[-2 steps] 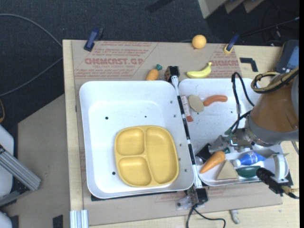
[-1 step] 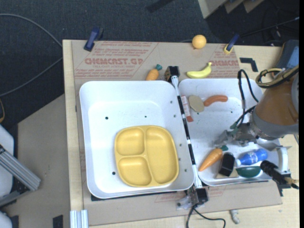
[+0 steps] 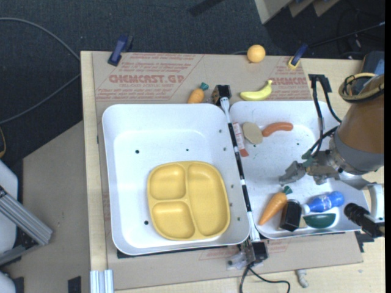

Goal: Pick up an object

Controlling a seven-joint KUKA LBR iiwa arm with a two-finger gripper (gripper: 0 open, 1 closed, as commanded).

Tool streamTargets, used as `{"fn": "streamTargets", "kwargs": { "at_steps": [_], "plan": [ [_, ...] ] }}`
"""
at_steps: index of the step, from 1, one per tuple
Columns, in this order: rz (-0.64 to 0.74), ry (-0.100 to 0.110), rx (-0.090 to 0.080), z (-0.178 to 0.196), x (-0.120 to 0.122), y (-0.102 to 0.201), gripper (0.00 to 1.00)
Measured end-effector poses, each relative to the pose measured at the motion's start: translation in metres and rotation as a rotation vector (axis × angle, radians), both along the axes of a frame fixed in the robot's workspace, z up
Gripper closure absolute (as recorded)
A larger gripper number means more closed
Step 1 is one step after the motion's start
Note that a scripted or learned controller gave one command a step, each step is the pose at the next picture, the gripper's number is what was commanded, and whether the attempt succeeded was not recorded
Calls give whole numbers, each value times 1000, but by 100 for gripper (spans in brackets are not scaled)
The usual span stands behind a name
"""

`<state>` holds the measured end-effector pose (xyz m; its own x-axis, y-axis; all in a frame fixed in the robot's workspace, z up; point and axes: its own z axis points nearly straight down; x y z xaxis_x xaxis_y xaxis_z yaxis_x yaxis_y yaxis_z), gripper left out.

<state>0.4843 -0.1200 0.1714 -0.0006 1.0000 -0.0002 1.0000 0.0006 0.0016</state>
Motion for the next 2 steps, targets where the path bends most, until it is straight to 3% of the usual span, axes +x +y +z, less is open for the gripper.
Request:
{"fn": "streamTargets", "kwargs": {
  "at_steps": [1,2],
  "plan": [
    [-1,2,0,-87,-5,19,0],
    [-2,0,-2,-87,-5,-38,0]
  ]
}}
